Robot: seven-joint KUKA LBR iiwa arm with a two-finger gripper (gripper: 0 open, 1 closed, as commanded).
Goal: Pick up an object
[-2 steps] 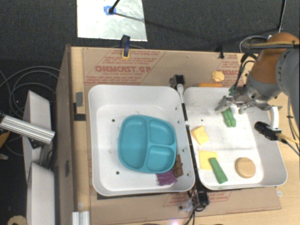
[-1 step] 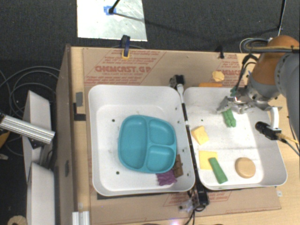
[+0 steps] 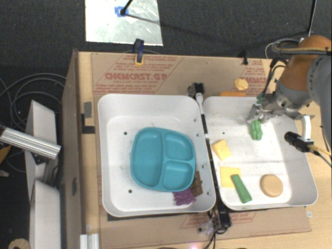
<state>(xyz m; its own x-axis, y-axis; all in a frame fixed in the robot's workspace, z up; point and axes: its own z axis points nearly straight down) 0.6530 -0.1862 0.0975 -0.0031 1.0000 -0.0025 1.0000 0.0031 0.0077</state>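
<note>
1. Reaching in from the right, the grey arm (image 3: 306, 77) with its orange band sits over the upper part of the right bin (image 3: 306, 191)
2. Gripper (image 3: 258, 117) is low at the top of the right bin, directly above a green object (image 3: 256, 131); the top end of that object sits right at the gripper tips
3. State of the fingers: cannot tell whether they are spread or pressed together, nor whether the green object is actually between them; the tips are too small and cluttered to resolve
4. Right bin contents: the green object near the upper middle; a yellow block (image 3: 221, 149) near the left wall; a second yellow block (image 3: 229, 176) below it with a green stick (image 3: 241, 188) lying across its lower right corner, touching; a tan round piece (image 3: 271, 185) near the lower right corner, apart from the rest
5. Left bin (image 3: 111, 139) holds a teal divided plate (image 3: 162, 158) with three compartments; a purple item (image 3: 182, 196) and a brown item (image 3: 197, 185) lie at its lower right edge, just beside the bin's right wall
6. Both bins rest side by side on a cardboard-covered worktop (image 3: 155, 74); an orange-yellow piece (image 3: 241, 84) lies on the cardboard above the right bin
</note>
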